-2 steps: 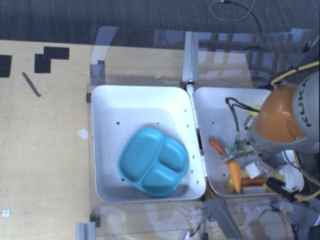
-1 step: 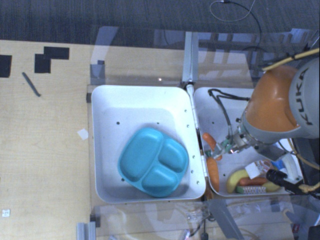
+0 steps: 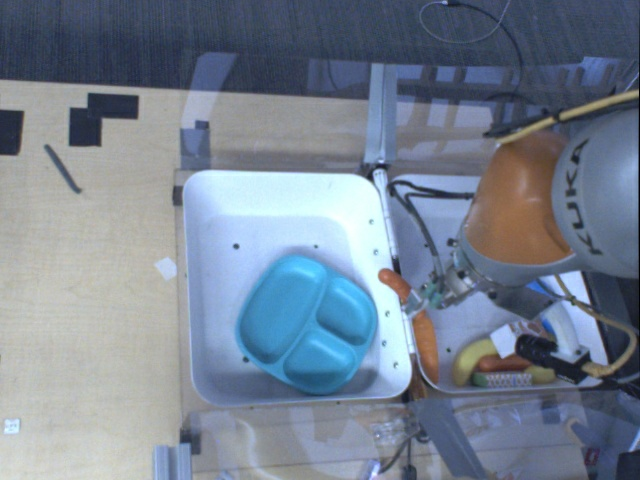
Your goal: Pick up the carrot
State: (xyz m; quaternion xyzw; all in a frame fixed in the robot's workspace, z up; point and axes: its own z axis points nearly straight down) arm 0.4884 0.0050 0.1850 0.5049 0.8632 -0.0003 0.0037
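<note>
At the near edge of the right bin (image 3: 600, 386), in its near-left corner, lies the carrot (image 3: 425, 342), long axis running near-to-far along the left wall, touching or almost touching it. By its look it is a toy: light, stiff, smooth-skinned and tapered, so I judge it will slip out of a loose pinch and roll if nudged on its round flank. The best hold should be across the thick middle, fingers closing side to side; the wall crowds the left finger, which could make the approach awkward.

Just right of the carrot sit a banana (image 3: 472, 360) and a small red and green vegetable (image 3: 510, 372), near enough to be knocked.

A little farther in, the gripper (image 3: 432, 295) hangs just beyond the carrot's far tip, over the divide between the two bins. Whether it is parted or closed I cannot tell; the wrist and cables hide that. Nothing of the carrot shows between its tips, so the carrot lies free, near side of the tool. A small orange-red piece (image 3: 394, 284) rests on the rim just left of the gripper.

In the left bin (image 3: 210, 268), a blue divided plate (image 3: 308, 324) sits toward the near-right corner.
</note>
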